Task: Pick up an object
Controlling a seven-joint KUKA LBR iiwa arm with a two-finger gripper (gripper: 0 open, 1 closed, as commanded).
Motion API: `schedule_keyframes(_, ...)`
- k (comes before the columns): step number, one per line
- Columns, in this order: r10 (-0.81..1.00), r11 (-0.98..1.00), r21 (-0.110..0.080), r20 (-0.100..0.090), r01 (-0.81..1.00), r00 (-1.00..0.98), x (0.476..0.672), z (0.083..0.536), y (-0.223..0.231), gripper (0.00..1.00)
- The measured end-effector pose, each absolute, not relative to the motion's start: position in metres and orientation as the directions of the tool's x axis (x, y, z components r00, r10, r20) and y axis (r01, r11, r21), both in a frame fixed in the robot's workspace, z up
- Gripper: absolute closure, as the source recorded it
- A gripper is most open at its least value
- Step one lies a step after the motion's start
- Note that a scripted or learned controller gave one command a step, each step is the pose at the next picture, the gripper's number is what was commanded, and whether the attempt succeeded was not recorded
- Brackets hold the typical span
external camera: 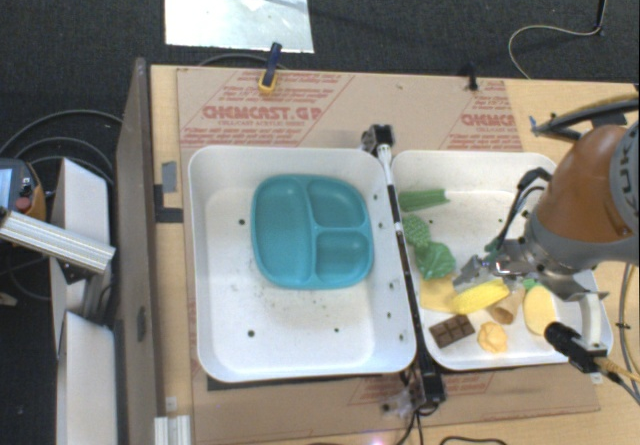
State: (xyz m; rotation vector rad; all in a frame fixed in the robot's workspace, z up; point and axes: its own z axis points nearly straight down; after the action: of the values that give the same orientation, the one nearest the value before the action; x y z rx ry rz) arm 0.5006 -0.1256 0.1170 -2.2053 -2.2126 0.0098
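The right bin [470,188] holds several toy foods. A yellow corn-like piece [482,296] lies near its front, with a flat pale yellow piece [434,293] to its left. My gripper [490,274] hangs low right over the corn piece and touches or nearly touches its top. A brown chocolate bar [452,330], a small orange-yellow piece [492,337], a tan cone [506,311] and a yellow rounded piece [539,310] lie at the front. A green bean pod [420,199] and a green leafy piece [428,251] lie along the left wall.
The left bin [225,333] bears a teal divided plate [310,231]. A ridge [398,243] separates the two bins. The grey arm with its orange band [598,193] covers the right bin's right side. Cardboard [300,108] lies behind the bins.
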Motion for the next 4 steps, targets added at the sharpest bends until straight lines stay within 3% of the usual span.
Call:
schedule_keyframes(1, 1.0, -0.001, 0.009, -0.006, 1.0, 0.001, 0.558, 0.153, -0.192, 0.0)
schedule_keyframes(2, 1.0, 0.002, 0.008, -0.004, 1.0, -0.002, 0.514, 0.085, -0.177, 0.0)
schedule_keyframes(3, 1.0, 0.005, 0.016, -0.008, 1.0, -0.004, 0.567, 0.187, -0.209, 0.0)
schedule_keyframes(4, 1.0, 0.013, -0.008, 0.008, 1.0, -0.013, 0.513, 0.124, -0.085, 0.0)
